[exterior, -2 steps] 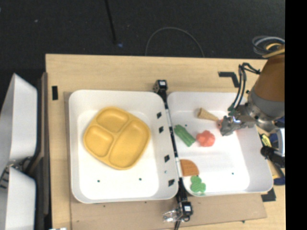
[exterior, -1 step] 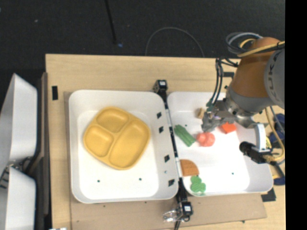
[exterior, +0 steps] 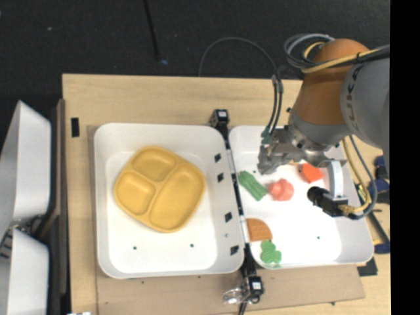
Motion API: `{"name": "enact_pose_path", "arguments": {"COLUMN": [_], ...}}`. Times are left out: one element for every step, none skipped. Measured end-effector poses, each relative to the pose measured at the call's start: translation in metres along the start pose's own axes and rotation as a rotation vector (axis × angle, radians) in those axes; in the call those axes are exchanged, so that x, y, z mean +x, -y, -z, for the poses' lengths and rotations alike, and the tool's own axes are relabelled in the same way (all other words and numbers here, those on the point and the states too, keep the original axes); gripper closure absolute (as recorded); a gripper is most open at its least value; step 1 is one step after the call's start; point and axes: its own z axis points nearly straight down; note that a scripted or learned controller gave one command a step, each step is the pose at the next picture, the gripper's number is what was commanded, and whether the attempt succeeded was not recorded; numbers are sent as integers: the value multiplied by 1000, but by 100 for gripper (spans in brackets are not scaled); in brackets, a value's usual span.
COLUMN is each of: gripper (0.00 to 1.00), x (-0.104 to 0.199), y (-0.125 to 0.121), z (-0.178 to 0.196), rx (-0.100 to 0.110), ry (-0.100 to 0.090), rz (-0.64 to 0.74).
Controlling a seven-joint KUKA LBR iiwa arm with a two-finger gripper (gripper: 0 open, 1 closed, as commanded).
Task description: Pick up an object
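From above, the hand (exterior: 269, 161) hovers in the right bin (exterior: 354, 251), just above a green block (exterior: 252, 185); I cannot tell its spread. The block looks light, stiff, best pinched across its narrow sides.

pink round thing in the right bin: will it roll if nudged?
Likely yes: the pink object looks rounded and lumpy, so a side push may roll or wobble it. It looks like small toy food, probably light. It lies close beside the green block, which could stop a leftward roll. The end effector hovers nearby.
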Motion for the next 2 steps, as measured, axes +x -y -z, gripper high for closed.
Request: {"name": "enact_pose_path", "arguments": {"gripper": [100, 100], "x": [43, 96], "y": [-12, -11], "z": [-1, 0], "rx": [2, 2], "ry": [0, 0], "rz": [-1, 0]}}
